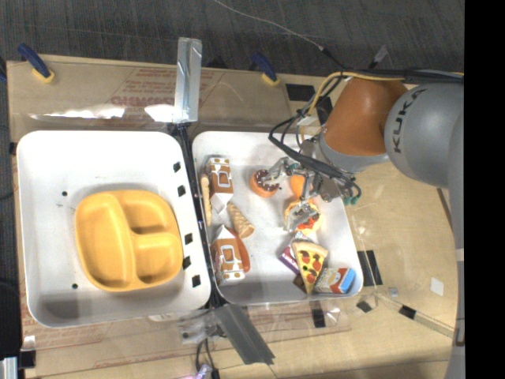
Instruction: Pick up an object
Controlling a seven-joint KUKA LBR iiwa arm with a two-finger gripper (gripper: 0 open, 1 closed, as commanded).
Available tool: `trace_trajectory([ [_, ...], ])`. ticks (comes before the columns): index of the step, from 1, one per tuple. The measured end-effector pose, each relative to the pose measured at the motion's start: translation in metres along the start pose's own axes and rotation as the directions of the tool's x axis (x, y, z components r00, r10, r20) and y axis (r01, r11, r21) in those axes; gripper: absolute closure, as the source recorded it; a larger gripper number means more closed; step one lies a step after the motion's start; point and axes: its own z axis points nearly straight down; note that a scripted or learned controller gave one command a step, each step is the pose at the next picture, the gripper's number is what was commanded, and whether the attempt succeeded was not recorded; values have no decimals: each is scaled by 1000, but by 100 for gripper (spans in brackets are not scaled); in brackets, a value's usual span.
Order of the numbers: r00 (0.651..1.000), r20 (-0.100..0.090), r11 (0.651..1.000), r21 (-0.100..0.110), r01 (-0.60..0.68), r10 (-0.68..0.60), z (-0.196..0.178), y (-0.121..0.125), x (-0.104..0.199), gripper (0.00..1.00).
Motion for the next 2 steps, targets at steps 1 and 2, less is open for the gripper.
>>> trace_trajectory([
  [1, 1000, 4, 1000, 3, 3, -3, -12, 0, -2, 100],
  [2, 997, 10, 997, 2, -80, 80, -126, 92, 5, 100],
])
